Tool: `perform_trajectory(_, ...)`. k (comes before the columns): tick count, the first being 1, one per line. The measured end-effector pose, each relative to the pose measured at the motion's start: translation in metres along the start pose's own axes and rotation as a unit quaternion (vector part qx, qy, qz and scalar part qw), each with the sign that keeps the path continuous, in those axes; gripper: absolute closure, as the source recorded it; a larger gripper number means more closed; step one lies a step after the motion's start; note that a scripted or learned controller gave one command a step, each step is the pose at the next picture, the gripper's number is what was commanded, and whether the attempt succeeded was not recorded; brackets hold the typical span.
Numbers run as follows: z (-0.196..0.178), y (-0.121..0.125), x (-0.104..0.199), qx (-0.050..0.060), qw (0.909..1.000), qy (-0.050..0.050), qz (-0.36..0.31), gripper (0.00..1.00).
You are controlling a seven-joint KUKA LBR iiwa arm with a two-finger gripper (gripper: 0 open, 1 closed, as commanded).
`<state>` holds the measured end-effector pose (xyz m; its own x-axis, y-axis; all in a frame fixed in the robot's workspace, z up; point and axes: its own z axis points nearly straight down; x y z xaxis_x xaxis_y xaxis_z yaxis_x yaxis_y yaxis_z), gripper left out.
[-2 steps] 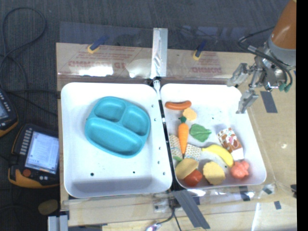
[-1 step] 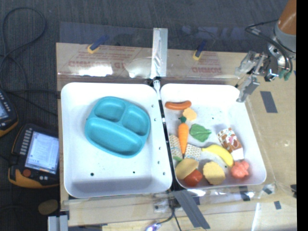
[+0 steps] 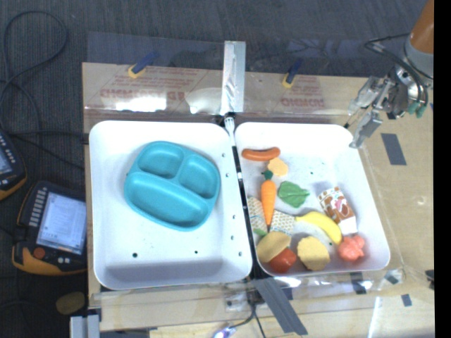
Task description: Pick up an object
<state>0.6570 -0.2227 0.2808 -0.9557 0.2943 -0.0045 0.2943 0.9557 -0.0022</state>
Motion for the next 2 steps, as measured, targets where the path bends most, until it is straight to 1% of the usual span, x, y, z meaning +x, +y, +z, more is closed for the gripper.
perform_trajectory(2, -0.0001, 0.0000, 0.0000, 0.000, 1.0000, 0.000, 0.000, 0.00)
